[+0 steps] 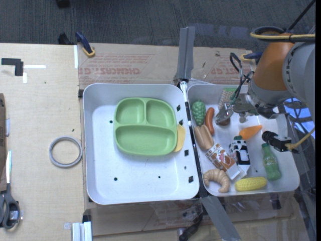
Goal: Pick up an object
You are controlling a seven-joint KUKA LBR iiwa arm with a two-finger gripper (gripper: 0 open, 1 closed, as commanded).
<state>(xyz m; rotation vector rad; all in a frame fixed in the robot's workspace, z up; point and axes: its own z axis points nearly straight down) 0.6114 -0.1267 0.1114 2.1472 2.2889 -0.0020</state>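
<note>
the claw point(226, 115) hangs low in the right bin point(296, 177), near its back left part, at the end of the grey arm point(281, 79) with its orange band. its tip is dark and blurred, and the view does not settle how far it is open or whether anything sits in it.

just left of the claw lie a red sausage point(209, 120) and, further left, a bumpy green vegetable point(198, 112). to the right of the claw an orange carrot point(251, 131) lies close by, its thick end partly under the arm's cabling. in front of the claw and to the left is a hot dog point(203, 137), then a printed packet point(220, 157) and a croissant point(217, 179). straight in front stands a small black and white carton point(241, 151), and beyond it a corn cob point(251, 184) at the near wall. in front and to the right lies a green bottle point(271, 164), with a black fitting of the arm over its cap end.

well to the left of the claw, the left bin point(95, 179) holds a green divided tray point(145, 126); a yellow piece point(180, 138) peeks from under its right edge, mostly hidden. far left on the bench point(40, 109) lie a tape ring point(65, 151) and scissors point(9, 205), cut off by the frame.
</note>
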